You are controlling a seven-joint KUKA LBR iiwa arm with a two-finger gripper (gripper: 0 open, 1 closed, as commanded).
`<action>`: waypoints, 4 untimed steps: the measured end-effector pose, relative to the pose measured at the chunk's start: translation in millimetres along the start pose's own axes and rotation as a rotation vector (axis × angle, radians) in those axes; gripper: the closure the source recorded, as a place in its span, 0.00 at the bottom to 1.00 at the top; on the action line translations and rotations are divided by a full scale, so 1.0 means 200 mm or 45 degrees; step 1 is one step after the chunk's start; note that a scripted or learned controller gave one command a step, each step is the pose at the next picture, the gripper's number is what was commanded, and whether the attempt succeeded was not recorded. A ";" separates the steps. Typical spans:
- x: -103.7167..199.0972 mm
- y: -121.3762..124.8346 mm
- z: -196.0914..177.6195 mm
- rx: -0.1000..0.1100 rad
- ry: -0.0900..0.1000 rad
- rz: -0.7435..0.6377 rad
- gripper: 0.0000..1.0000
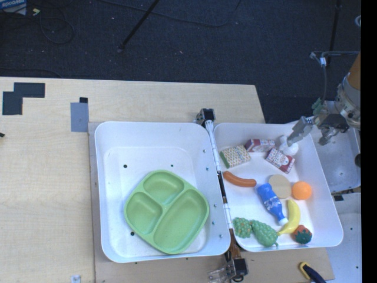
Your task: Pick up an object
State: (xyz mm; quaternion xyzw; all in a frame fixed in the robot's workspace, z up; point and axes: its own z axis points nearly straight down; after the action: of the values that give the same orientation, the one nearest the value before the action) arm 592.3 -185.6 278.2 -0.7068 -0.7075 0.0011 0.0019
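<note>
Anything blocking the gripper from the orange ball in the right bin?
Nothing visible stands in the way. The gripper sits over the right bin's far right rim; the orange ball lies nearer the camera with open top, the red-and-white carton off to its left.

Smooth glossy white plastic bins, matt green plastic plate, pale wooden bench

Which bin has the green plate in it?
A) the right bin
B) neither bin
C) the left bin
C: the green divided plate lies in the left bin, while the right bin holds the toy food, such as the banana and the orange.
</note>
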 end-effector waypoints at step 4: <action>-0.14 -0.58 0.90 -0.002 0.008 0.011 1.00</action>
State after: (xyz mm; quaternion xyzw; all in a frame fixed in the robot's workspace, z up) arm 476.3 -214.4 98.2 -0.7098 -0.7044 -0.0016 0.0037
